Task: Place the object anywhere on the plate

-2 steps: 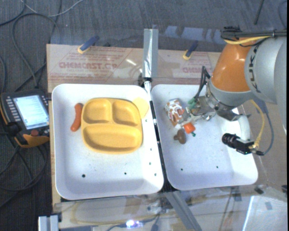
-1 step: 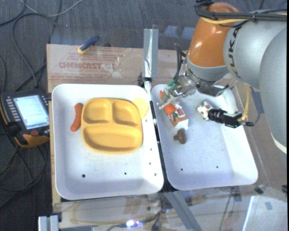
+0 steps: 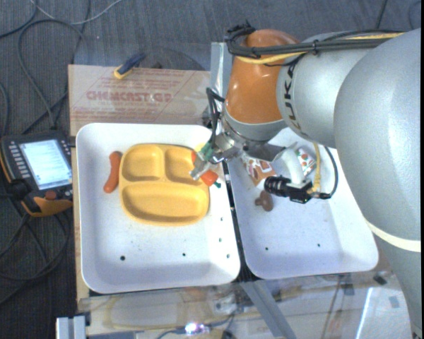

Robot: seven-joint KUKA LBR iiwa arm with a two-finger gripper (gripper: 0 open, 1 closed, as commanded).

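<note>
Gripper hangs low at the right rim of the yellow plate, which lies in the upper half of the left bin. From this slanted view I cannot tell how wide it stands, nor whether it has anything in its hold. A small orange piece sits right against its tip, on the side toward the bin's right wall. I take this to be the thing to be placed. It looks to be at or just past the plate's right rim rather than inside a compartment, so the placing does not read as done.

The arm reaches across from the right bin, which probably explains why the tool meets the plate at its near, right-hand rim rather than its middle.

An orange sausage lies just beside the plate's left rim, well apart from the tool. A brown lump and a patterned packet lie near the right bin's upper left corner.
</note>
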